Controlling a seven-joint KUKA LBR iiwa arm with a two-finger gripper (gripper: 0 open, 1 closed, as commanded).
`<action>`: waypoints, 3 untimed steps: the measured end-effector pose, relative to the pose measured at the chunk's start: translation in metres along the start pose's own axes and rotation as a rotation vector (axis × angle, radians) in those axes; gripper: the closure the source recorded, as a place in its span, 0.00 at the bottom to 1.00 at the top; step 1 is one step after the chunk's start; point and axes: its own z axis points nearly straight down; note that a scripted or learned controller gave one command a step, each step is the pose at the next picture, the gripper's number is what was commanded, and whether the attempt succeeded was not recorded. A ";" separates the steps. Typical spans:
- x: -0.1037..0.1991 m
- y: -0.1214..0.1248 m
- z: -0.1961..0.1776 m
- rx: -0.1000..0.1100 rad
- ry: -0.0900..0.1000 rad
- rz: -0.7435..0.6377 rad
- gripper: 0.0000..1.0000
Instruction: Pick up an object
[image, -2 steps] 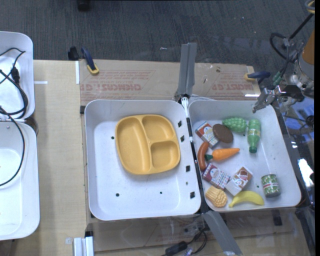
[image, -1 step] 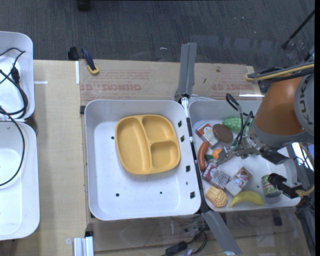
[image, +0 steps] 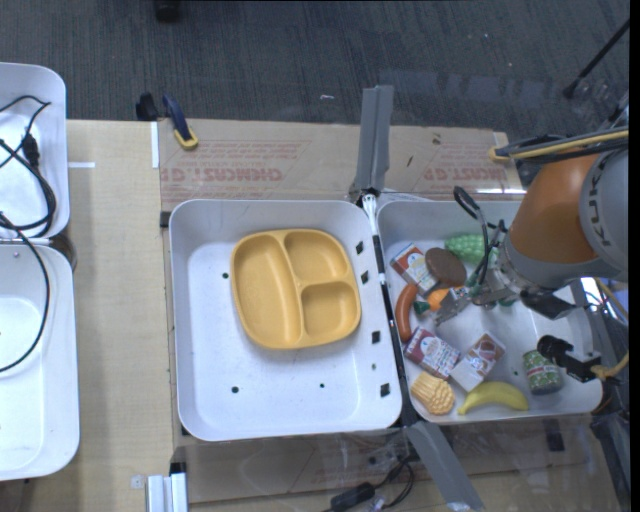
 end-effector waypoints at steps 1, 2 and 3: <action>-0.001 0.000 -0.009 0.000 -0.001 0.004 1.00; 0.012 0.111 -0.107 -0.003 -0.002 0.098 1.00; 0.013 0.111 -0.101 0.000 -0.002 0.071 1.00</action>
